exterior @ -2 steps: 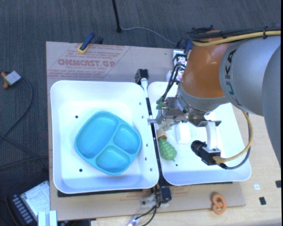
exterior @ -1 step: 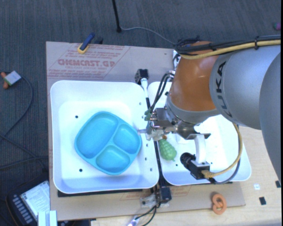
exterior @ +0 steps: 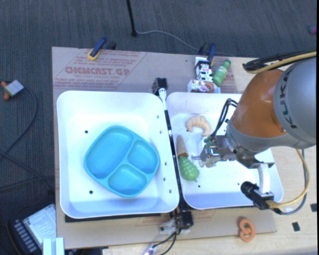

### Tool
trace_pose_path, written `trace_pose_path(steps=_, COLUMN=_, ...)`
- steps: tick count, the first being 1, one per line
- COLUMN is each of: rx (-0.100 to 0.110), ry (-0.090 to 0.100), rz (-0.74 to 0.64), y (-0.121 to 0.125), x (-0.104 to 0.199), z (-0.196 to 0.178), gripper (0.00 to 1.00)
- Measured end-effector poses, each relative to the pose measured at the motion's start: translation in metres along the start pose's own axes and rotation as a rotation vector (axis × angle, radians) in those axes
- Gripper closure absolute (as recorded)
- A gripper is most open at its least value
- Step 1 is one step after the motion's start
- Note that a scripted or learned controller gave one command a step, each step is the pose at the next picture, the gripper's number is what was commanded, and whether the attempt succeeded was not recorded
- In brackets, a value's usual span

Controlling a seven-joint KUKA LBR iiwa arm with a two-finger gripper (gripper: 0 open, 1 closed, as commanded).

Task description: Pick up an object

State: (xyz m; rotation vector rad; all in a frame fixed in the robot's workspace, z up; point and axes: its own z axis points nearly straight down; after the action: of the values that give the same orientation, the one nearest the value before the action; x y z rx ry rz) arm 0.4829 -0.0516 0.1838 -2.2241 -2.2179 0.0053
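Note:
My gripper hangs low over the middle of the right bin, under the grey arm and its orange band. Its fingers look slightly apart with nothing between them. A pale croissant-shaped toy lies just above it toward the bin's far side. A green bumpy toy lies to the gripper's lower left, near the bin's left wall. A thin tan stick-like piece lies along that wall, above the green toy.
The left bin holds a blue divided plate. A green-and-white bottle and a small box sit on the cardboard behind the right bin. An orange ring lies in front of it. Clamps and cables ring the bench.

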Motion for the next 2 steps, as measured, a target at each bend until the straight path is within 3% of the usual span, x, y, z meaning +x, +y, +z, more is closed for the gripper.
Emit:
trace_pose_path(steps=1, rx=-0.002, ry=0.001, rz=-0.003, y=0.065, x=-0.012, z=0.0, gripper=1.0)
trace_pose_path(steps=2, rx=-0.002, ry=0.001, rz=-0.004, y=0.118, x=0.02, z=-0.001, gripper=1.0)
